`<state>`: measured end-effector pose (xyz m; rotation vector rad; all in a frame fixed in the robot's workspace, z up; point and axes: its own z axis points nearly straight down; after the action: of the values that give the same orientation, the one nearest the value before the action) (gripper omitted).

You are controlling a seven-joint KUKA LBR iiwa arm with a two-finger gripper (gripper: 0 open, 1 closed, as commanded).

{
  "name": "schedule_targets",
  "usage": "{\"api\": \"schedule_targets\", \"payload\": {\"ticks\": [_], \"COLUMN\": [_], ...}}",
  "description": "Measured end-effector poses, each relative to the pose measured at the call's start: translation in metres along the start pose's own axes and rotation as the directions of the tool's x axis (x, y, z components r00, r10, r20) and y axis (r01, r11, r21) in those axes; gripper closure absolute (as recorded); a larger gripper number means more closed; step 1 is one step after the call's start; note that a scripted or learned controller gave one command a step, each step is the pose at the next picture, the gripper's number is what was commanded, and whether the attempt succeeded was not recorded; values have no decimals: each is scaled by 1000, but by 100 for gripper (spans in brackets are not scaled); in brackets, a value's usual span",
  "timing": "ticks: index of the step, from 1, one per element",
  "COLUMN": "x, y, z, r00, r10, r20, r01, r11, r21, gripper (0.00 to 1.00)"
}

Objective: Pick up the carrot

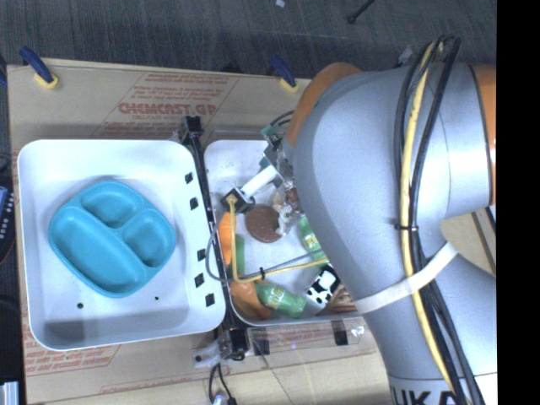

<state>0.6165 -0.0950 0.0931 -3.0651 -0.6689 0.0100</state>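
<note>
- Orange and slender, the carrot lies in the right-hand bin, lengthwise against that bin's left wall, with a small green piece just beside it.
- We see the grey arm covering much of that bin. Its gripper sits over the bin's far half, near a brown disc and apart from the carrot.
- We cannot tell whether the jaws are spread or pressed together.
- At the bin's near end we see another orange thing, a green item and a black-and-white item.
- The left-hand bin holds a blue divided plate.
- Both bins rest on brown cardboard on the bench.
</note>
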Motion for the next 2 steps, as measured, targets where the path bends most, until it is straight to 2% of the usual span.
{"api": "schedule_targets", "payload": {"ticks": [1, 2], "x": [23, 8], "y": [-1, -77], "z": [-290, -187], "r00": [997, 1000], "r10": [-82, 7], "r20": [-9, 8], "r01": [82, -7], "r11": [997, 1000], "r21": [-4, 6], "gripper": [0, 0]}}
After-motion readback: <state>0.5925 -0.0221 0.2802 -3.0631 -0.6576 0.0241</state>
